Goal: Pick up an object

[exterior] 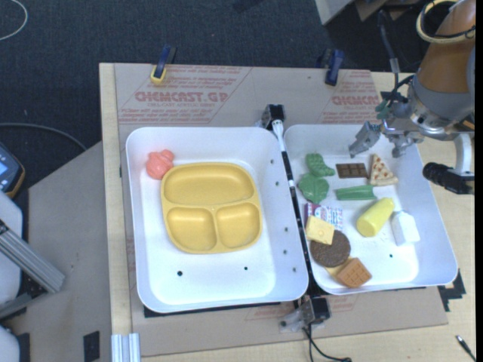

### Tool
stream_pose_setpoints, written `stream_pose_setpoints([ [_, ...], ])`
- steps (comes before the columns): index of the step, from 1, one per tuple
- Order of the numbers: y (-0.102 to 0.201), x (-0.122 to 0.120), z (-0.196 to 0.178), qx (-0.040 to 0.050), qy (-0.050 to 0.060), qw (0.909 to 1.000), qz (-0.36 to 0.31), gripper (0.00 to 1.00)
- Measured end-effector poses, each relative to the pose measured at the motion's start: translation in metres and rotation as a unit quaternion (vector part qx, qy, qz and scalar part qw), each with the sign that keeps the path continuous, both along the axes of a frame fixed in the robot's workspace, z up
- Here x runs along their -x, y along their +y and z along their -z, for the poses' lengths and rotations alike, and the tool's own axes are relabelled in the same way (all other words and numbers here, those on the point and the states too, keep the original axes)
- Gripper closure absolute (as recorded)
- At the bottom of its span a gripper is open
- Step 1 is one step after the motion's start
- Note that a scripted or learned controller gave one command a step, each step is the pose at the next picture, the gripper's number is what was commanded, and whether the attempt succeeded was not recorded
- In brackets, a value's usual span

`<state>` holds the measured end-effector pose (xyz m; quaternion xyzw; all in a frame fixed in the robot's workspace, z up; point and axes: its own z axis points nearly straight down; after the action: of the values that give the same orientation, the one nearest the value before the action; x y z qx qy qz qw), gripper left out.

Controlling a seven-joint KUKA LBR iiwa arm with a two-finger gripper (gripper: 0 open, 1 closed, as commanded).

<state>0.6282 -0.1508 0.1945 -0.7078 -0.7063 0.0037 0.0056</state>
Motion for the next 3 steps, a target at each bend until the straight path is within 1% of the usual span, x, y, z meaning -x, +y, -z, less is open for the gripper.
stream_pose_setpoints([
  [1,0.000,-0.003,-0.007,0.0011,-0.006,1.0000,-0.001,0.00],
  [2,0.002,-0.002,0.036,0.0006,-0.003,1.0000,-0.001,0.00],
  [3,-0.005,0.006,0.087,0.0004,-0.003,1.0000,-0.001,0.00],
])
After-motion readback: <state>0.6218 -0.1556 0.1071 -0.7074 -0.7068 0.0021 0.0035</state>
